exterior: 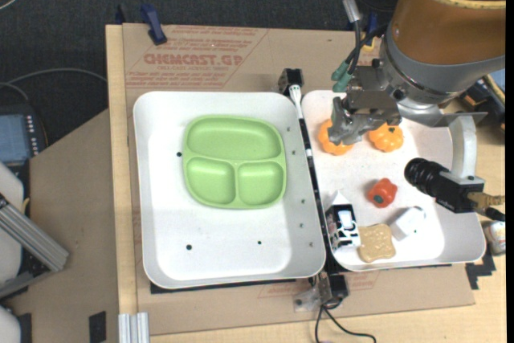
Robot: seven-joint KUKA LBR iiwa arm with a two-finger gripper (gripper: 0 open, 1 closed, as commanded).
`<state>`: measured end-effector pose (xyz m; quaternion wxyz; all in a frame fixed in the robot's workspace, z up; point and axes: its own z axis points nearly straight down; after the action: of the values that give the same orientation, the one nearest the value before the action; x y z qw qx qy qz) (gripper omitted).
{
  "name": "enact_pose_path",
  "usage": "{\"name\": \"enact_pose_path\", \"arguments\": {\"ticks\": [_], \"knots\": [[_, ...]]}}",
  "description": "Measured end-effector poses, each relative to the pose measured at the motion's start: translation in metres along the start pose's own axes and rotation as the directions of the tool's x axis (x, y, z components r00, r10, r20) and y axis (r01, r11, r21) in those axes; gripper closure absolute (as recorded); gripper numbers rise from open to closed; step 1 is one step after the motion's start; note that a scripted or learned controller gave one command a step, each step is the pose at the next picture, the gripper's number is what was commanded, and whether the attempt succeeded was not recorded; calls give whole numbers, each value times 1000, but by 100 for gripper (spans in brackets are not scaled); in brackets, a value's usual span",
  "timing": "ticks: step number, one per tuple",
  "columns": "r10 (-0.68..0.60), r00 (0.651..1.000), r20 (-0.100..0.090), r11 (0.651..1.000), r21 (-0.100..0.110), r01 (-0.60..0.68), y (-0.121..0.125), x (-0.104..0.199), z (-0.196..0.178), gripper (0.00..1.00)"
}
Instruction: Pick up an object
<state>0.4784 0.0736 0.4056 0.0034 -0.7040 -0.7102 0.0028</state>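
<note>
My gripper (344,129) hangs low over the far left part of the right bin (458,253). It sits right above an orange piece (331,142), which it partly hides. A second orange piece, shaped like a small pumpkin (387,138), lies just to the right of the gripper. Nearer the front lie a red piece (382,191), a small white block (408,221) and a tan cracker-like square (375,242). I cannot see anything held between the fingers.
The left bin (161,237) holds a green divided plate (234,161). A small black-and-white thing (344,226) sits at the right bin's front left corner, by the wall between the bins. The arm's wide orange and grey body covers the right bin's far right.
</note>
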Motion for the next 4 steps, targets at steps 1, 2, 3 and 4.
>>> {"name": "enact_pose_path", "arguments": {"ticks": [1,2,3,4], "knots": [[13,1000,3,1000,1,-13,8,-30,90,100],[5,1000,0,1000,-3,-5,1,15,115,100],[4,1000,-5,1000,-28,-4,2,40,-33,100],[14,1000,4,1000,5,-14,3,1,97,100]]}}
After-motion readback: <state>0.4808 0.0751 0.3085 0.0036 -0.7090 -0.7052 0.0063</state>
